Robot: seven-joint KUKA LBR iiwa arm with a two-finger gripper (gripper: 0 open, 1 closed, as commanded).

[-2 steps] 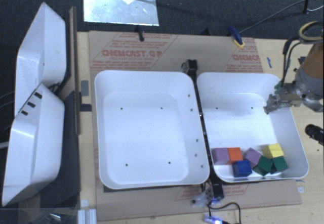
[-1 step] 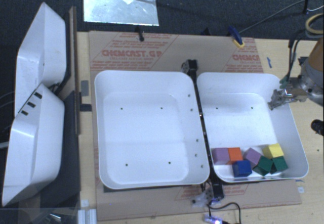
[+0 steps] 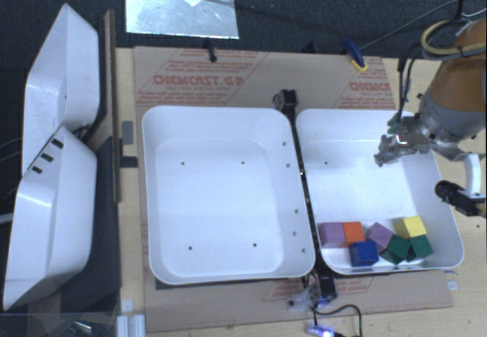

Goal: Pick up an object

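Arm comes in from 3 o'clock, pincer point(image 3: 389, 147) hovering over the right bin point(image 3: 358, 183); can't tell if it's open. Seven blocks point(image 3: 374, 241) huddle at that bin's 6 o'clock edge. Two bins total.

Small blocks huddle at the frame's lower right: two purple point(image 3: 331, 233), orange point(image 3: 353, 232), blue point(image 3: 364, 252), yellow point(image 3: 414, 227), two green point(image 3: 396, 249).

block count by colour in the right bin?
purple blocks: 2
orange block: 1
blue block: 1
yellow block: 1
green blocks: 2
Total: 7, clustered along the near wall of the right bin.
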